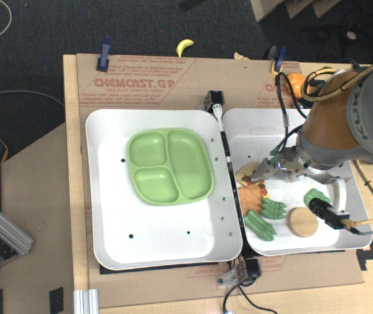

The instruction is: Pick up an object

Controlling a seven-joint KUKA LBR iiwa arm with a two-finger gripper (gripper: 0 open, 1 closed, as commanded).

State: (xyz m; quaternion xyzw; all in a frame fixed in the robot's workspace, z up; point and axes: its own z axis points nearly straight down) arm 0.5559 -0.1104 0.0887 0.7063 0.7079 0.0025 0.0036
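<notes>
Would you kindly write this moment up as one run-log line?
arm: over right bin | gripper: low by the bin's left side, grasp unclear | green toys, wooden disc: lying in bin | green tray: left bin

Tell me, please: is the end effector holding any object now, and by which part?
It cannot be told: the end effector sits low in the right bin, near the orange toy.

Bench (141,84) with two bins.
Left bin (108,195) and right bin (252,126) sit touching, both on the bench.
</notes>
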